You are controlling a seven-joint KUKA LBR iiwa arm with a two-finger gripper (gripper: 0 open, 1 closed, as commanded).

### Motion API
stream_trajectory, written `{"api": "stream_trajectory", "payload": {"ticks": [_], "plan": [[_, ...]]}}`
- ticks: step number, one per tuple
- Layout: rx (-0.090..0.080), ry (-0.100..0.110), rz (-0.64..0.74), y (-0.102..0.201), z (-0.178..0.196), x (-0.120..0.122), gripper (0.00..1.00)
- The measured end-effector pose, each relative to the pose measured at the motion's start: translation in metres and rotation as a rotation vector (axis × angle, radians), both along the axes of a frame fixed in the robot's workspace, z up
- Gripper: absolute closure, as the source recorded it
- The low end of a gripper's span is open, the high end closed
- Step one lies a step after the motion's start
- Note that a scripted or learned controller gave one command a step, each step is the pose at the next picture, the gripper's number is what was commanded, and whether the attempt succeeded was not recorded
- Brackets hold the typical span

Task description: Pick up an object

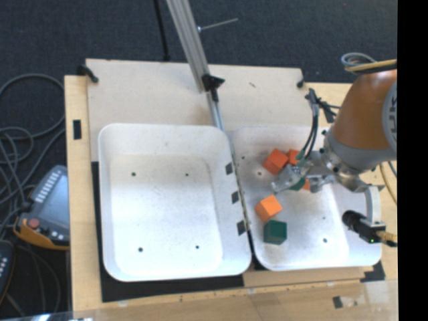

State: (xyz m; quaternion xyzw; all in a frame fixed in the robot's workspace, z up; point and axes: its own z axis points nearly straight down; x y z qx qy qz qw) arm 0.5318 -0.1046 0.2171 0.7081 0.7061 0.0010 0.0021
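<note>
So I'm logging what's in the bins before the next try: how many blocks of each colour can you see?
Orange blocks: 3, one large, a smaller one touching its right side, and one lower down
Green blocks: 1
Total: 4, all in the right bin. An orange patch beside the claw is too hidden to count.

A pale wooden bench [154, 92] stands on dark carpet [67, 19]. Grey cables [20, 146] loop on the floor at left, beside a handheld controller [47, 206]. 1 slanted metal rail [187, 32] rises behind.
</note>
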Motion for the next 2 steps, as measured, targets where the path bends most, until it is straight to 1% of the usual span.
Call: {"api": "stream_trajectory", "payload": {"ticks": [1,2], "plan": [[-0.002,0.001,0.004,0.013,-0.122,0.05,0.0],[0.001,-0.005,0.008,0.088,-0.015,0.039,0.0]]}}
